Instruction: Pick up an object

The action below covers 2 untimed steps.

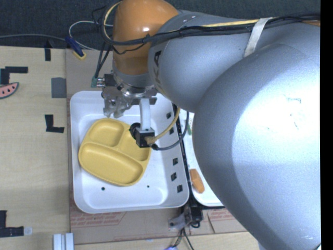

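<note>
Down in the left bin (130,197): a yellow tray (114,152), turned at a slant, with two small pockets up top and one long pocket along the lower side. Sits toward the bin's left wall, close to it. Looks to be resting on the bin floor. Couple of tiny dark dots on the bare white floor just below it, plus a few black marks along the bin's right wall.

Right at the tray's top edge: gripper (115,107), hanging straight down under the orange band (138,20). Either on the rim or just over it, honestly can't tell if touching. Can't tell whether clenched or released either, too much metal bunched together from this angle.

Off to the right: arm (260,113), grey, huge in the shot, covering most of the right bin (205,198). Just a sliver of that bin peeking out under it, with a small orange bit (196,181) lying in it near the wall between the two bins.

Out on the bench (31,165), left of the bins: tan surface, black tape marks (52,124), a grey patch (59,86), and a pink slice-shaped thing (8,90) at the far left edge, well apart from the bins.
</note>
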Available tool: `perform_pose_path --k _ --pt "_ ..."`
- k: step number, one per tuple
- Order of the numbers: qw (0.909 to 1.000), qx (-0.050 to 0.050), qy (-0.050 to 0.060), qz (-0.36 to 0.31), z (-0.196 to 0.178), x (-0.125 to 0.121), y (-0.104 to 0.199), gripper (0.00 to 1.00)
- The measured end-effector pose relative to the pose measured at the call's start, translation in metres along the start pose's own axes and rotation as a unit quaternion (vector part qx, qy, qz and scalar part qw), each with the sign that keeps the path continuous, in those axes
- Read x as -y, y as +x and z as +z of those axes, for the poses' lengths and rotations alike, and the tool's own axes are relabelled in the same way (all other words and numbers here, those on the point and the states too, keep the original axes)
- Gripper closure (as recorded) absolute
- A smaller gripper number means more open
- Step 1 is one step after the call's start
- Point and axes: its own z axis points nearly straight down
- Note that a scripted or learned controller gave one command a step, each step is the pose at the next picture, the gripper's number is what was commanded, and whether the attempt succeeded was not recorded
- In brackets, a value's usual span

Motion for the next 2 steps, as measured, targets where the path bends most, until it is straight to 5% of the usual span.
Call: perform_pose_path --k 1,2 --pt "1.0 0.0 0.002 0.0 0.033 0.047 0.005 1.0" --pt "1.0 0.0 0.0 0.0 -0.086 -0.018 0.005 1.0"
